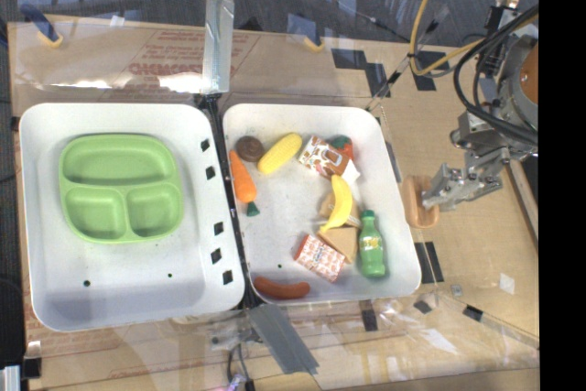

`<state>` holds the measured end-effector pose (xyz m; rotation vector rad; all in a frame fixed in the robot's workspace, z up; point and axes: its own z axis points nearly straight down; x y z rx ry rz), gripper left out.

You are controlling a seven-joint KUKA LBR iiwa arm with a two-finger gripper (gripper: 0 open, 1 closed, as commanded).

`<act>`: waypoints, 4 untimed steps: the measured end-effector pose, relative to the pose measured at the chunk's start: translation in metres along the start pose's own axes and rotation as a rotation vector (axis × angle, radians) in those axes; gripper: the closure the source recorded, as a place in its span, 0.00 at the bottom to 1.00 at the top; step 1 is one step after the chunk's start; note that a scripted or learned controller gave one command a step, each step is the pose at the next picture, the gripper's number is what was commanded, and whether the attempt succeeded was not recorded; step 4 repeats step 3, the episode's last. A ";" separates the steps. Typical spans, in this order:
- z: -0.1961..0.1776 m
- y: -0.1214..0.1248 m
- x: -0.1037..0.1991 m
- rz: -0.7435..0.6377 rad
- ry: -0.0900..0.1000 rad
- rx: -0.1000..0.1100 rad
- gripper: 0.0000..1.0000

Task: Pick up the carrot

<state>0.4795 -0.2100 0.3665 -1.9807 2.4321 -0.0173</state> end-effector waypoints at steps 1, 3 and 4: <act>0.070 0.003 -0.001 -0.211 -0.007 -0.017 1.00; 0.038 0.001 0.001 -0.176 0.000 0.001 1.00; 0.038 0.001 0.001 -0.176 0.000 0.001 1.00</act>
